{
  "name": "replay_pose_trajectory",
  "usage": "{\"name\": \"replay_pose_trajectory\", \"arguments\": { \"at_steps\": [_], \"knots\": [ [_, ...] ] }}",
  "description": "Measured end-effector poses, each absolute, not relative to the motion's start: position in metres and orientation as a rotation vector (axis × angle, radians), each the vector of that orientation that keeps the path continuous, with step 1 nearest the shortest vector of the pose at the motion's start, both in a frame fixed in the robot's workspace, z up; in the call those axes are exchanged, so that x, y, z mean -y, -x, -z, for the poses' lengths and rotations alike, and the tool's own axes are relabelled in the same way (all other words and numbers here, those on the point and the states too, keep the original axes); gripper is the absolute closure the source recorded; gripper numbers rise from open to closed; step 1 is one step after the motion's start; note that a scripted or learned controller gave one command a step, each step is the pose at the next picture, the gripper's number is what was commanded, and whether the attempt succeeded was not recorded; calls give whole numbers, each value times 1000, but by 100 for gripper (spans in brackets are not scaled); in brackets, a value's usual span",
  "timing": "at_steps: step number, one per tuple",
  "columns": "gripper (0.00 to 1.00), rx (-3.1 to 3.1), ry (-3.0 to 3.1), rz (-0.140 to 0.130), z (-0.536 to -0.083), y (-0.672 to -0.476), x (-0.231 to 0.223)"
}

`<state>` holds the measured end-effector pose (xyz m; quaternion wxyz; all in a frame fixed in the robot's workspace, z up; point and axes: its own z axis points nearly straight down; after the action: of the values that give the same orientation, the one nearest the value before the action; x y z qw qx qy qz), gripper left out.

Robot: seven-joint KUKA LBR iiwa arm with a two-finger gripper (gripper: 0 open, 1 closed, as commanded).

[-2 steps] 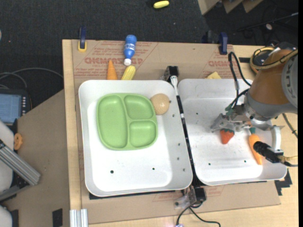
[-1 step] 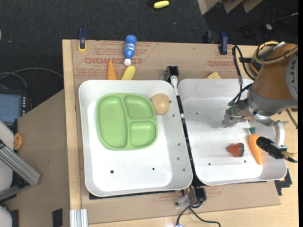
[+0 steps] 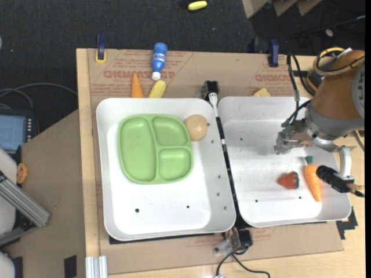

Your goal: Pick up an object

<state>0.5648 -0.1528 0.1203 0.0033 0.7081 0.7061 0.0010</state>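
A small red, strawberry-like toy lies on the floor of the right-hand shallow white bin, toward its near right part. Just beside it, to the right, lies an orange plastic carrot, its length running roughly from far to near; the two look close but apart.

The two-finger gripper hangs over the same bin, farther back than the red toy and a little to its left, with bare bin floor between them. At this slant the metal fingertips are small and blurred, so I cannot tell whether the jaws are parted or closed; nothing is seen between them. Above the gripper sit the grey wrist and the orange band of the arm, which comes in from the right.

The left-hand shallow white bin holds a light green plastic plate with three compartments in its far half. A beige round ball-like object rests just at the plate's far right corner, possibly touching its rim.

Behind the left bin, on the brown cardboard sheet, lie a blue and white toy bottle, a small orange cone-shaped piece and a yellow piece.
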Motion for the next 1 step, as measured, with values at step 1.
{"name": "replay_pose_trajectory", "arguments": {
  "at_steps": [1],
  "knots": [
    [100, -2222, -2223, 2, -83, -571, 167]
  ]
}}
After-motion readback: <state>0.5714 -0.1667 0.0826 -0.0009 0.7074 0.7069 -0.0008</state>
